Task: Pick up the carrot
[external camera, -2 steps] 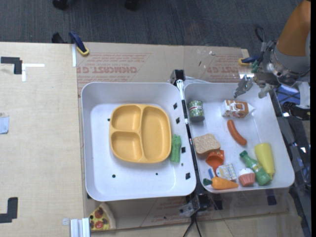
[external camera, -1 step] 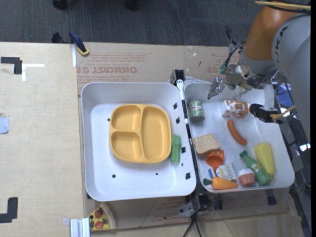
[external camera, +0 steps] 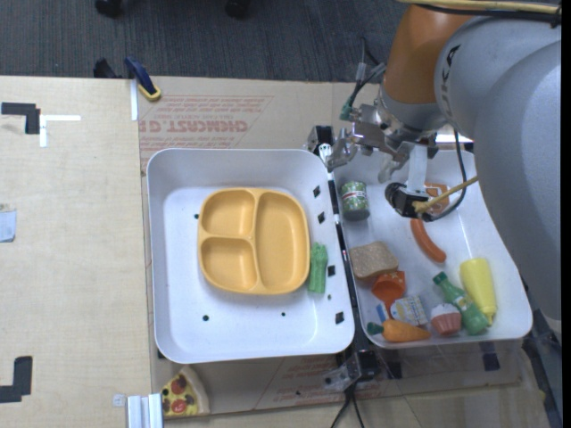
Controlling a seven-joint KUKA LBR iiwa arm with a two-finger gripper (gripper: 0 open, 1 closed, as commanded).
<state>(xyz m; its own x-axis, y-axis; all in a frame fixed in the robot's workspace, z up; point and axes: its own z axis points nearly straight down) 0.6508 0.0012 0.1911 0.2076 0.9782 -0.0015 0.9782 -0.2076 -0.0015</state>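
Note:
The carrot (external camera: 403,332) is orange with a small green top. It lies on its side at the near end of the right bin (external camera: 500,239), close to the front left corner. My gripper (external camera: 373,144) hangs over the far end of that same bin, well away from the carrot. It is above and just behind a small green can (external camera: 354,200). No object shows between the carrot and the bin's front wall.
Around the carrot lie an orange cup (external camera: 389,287), a small packet (external camera: 411,308), a little jar (external camera: 444,319), a green bottle (external camera: 459,304) and a yellow bottle (external camera: 478,283). A bread slice (external camera: 373,259) and a sausage (external camera: 427,239) lie mid-bin. The left bin (external camera: 169,266) holds a yellow divided plate (external camera: 254,239) and a green vegetable (external camera: 318,267).

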